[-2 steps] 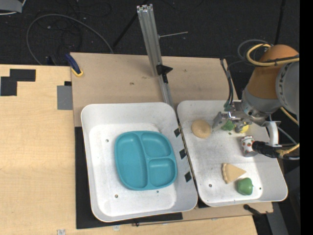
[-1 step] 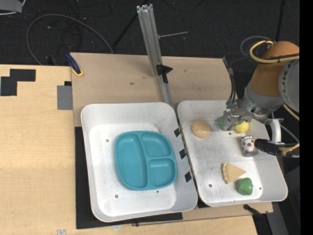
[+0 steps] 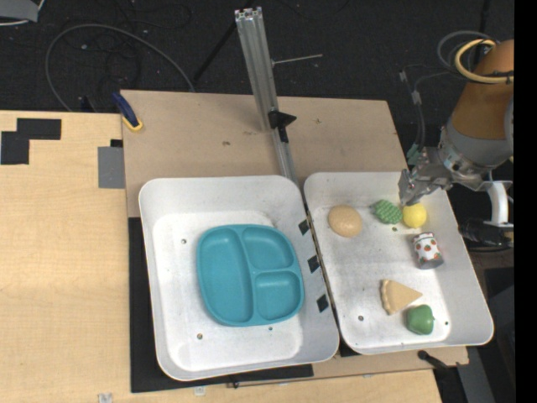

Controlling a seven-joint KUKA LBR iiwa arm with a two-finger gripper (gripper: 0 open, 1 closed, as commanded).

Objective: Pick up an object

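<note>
The right bin [image 3: 361, 326] holds a round beige bun [image 3: 344, 222], a green ridged piece [image 3: 387, 211], a yellow ball [image 3: 414, 217], a small red-and-white can [image 3: 426, 250], a tan wedge [image 3: 396, 295] and a green pepper-like piece [image 3: 419, 319]. My gripper [image 3: 413, 193] hangs at the bin's far right, just above the yellow ball and beside the green ridged piece. Nothing shows between its fingers.
The left bin [image 3: 168, 217] holds a teal divided tray [image 3: 249, 274]. A metal post [image 3: 260, 74] rises behind the bins. Black clips [image 3: 312, 263] sit along the seam between the bins. A light wooden board [image 3: 59, 250] lies to the left.
</note>
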